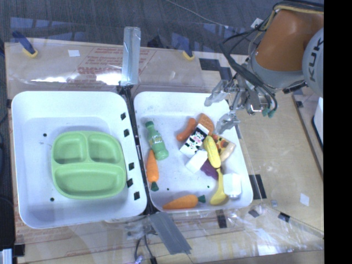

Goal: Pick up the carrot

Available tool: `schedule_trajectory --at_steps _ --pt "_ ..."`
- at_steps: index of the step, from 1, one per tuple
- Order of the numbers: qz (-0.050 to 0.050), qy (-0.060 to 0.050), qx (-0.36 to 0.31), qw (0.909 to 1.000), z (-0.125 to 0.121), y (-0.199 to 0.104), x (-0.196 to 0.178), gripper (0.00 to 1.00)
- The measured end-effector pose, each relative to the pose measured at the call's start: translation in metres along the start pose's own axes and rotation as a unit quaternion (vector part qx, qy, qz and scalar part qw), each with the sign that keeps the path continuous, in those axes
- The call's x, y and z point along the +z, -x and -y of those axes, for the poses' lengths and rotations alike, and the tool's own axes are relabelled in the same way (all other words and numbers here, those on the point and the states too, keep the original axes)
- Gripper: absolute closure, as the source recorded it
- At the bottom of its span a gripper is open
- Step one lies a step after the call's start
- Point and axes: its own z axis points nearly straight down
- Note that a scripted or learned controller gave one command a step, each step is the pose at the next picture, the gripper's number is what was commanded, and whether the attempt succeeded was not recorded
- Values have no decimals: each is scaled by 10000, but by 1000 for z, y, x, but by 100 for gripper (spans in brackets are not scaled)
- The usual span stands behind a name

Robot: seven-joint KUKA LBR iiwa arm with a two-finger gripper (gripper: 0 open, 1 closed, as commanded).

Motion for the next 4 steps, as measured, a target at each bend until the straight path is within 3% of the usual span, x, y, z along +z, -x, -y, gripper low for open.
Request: schedule_trajectory --at_steps 1,2,3,4 --pt "5 7 -1407 9901 -77 -15 163 0" --pt "-4 4 -583 9983 -87 -67 162 0" --pt "-3 6 636 9980 -9 -96 154 0" --pt "131 -15 -348 9993 -71 -119 156 0"
